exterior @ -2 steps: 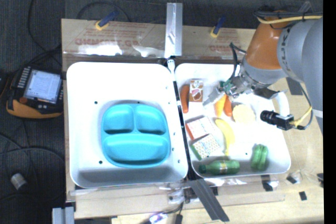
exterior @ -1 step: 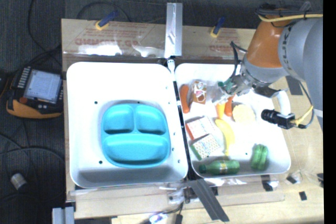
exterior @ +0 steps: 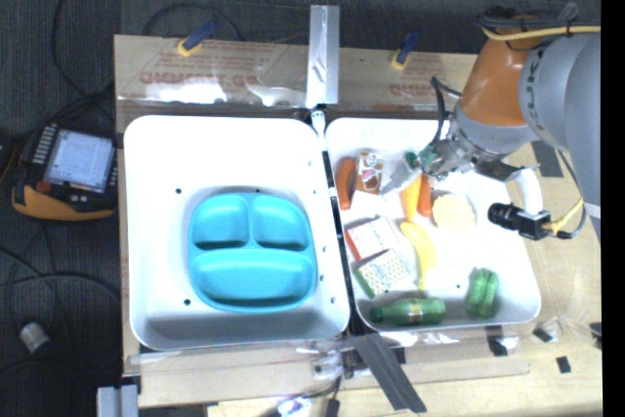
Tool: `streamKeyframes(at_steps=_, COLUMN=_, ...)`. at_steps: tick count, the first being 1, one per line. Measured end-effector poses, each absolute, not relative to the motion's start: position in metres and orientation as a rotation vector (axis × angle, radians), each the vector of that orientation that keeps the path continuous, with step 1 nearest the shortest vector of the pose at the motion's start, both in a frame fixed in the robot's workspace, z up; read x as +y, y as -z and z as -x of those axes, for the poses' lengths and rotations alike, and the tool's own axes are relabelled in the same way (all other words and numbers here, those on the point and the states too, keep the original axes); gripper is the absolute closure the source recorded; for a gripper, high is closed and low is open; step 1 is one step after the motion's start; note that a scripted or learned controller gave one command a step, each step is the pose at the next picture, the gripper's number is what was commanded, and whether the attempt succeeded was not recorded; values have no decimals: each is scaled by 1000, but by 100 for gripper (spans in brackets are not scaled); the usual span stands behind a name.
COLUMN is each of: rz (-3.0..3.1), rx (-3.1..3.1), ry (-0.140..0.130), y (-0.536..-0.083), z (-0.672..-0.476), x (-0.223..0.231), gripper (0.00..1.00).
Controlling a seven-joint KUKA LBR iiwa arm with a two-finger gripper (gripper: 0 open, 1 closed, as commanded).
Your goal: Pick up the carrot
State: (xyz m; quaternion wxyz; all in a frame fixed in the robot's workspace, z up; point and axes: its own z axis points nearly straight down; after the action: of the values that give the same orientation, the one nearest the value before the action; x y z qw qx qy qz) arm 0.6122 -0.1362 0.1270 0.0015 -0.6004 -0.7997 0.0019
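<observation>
The carrot (exterior: 418,196) is a short orange piece lying in the upper middle of the right bin (exterior: 518,308), between a small can and a pale round item. My gripper (exterior: 427,163) hangs directly over the carrot's upper end, reaching in from the right below the orange wrist band. The gripper's body hides the carrot's top. Whether the carrot is touched is unclear.
Around the carrot in the right bin lie a reddish sausage (exterior: 346,179), a small can (exterior: 369,171), a pale round item (exterior: 452,212), a banana (exterior: 422,249), two small boxes (exterior: 376,254), a cucumber (exterior: 408,311) and a green pepper (exterior: 482,291). The left bin (exterior: 156,210) holds a blue divided tray (exterior: 254,249).
</observation>
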Motion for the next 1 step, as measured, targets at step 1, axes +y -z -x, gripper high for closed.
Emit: streamKeyframes(at_steps=1, rz=2034, rx=-2400, ry=8, y=-88, z=-638, x=-179, gripper=0)
